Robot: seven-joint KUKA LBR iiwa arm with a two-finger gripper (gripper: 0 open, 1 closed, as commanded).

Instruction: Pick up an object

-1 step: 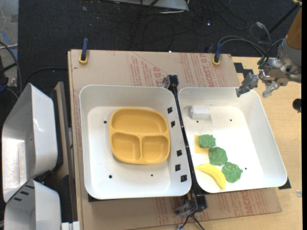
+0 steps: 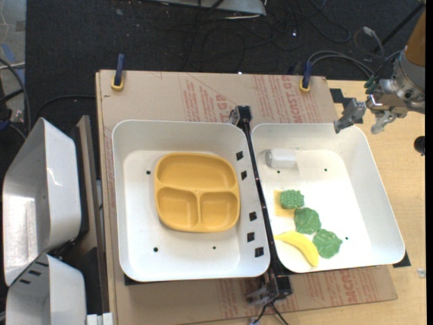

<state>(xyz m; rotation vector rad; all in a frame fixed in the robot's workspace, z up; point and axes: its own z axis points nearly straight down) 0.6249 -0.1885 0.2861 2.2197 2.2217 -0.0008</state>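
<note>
Left bin (image 2: 128, 181) holds a yellow tray (image 2: 197, 191); right bin (image 2: 379, 202), banana (image 2: 301, 246); gripper (image 2: 364, 119) released

Arm: I reach in from the right, near the top.
Gripper (image 2: 362, 120): I hang over the right bin's far right corner.
Fingers: spread apart (nothing between them), pointing down and left.

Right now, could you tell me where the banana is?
The banana lies in the right bin, near its front edge, touching the green leafy piece on its right and just below another green piece.
</note>
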